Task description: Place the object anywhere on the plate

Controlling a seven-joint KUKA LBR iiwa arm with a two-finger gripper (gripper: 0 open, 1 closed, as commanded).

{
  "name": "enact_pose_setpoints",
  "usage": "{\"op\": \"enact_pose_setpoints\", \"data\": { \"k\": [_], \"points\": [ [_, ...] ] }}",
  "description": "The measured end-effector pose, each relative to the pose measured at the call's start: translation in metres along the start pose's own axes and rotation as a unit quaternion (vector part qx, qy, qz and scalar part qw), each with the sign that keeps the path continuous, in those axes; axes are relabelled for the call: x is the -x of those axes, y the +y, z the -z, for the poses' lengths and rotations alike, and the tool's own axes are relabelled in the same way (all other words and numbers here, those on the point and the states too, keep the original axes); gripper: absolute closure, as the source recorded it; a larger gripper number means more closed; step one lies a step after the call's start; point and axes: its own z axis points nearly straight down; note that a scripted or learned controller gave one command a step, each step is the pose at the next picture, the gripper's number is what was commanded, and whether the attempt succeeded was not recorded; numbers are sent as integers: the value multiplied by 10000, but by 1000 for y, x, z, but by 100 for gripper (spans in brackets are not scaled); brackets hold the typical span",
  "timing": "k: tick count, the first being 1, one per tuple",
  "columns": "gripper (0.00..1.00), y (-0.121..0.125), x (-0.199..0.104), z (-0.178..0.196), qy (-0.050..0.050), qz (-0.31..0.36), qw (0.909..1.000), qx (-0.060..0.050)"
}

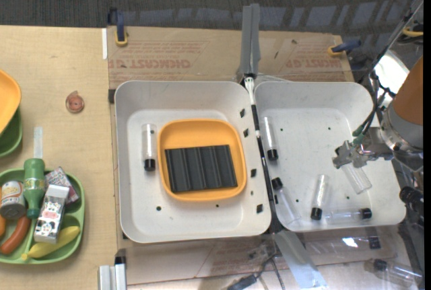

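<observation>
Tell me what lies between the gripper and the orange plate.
In the camera view, between gripper and orange plate: bare bin floor, a clear tube, and the bins' adjoining rims.

Bright, even light; soft shadows

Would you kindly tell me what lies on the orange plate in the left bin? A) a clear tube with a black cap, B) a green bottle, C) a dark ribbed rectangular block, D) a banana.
C: a dark ribbed rectangular block lies flat on the orange plate in the left bin, while a capped clear tube lies on the bin floor beside the plate, to its left in the camera view.
</observation>
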Motion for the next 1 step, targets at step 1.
{"op": "enact_pose_setpoints", "data": {
  "k": [1],
  "points": [
    [100,60,11,15,-3,1398,9902,-4]
  ]
}}
